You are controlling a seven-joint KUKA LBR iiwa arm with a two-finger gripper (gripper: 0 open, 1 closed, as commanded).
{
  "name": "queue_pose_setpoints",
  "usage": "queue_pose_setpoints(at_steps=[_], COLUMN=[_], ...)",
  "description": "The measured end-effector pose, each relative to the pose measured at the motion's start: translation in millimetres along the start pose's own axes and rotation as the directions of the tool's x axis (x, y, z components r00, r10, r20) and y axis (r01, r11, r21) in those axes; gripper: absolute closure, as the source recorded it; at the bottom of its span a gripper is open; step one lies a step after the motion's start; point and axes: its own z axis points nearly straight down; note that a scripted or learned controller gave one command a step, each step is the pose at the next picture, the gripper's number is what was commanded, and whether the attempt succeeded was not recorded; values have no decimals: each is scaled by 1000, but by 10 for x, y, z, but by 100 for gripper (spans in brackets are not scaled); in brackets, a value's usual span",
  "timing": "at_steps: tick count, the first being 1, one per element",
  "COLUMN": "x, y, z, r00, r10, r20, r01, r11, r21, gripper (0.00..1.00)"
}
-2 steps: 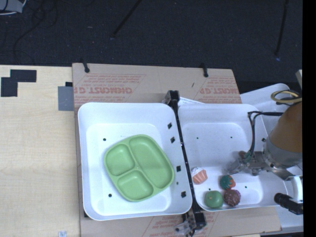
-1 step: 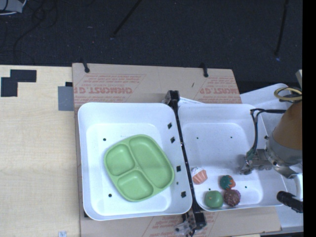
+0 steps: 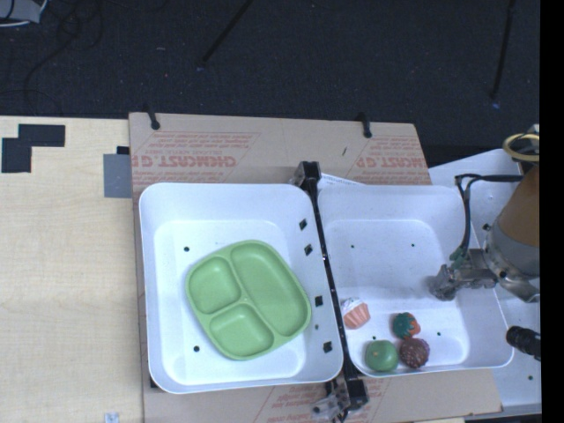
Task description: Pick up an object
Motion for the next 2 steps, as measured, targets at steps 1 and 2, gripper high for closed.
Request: queue_pose_setpoints(at_steps=[1, 2], x=[-68, -77], y=[45, 54], z=[-605, -1047], r00=[1000, 1000], r10=[1, -1], r20=[2, 1], r01=[-1, 1], r11=[1000, 1000], r21=[-2, -2], gripper=[100, 100])
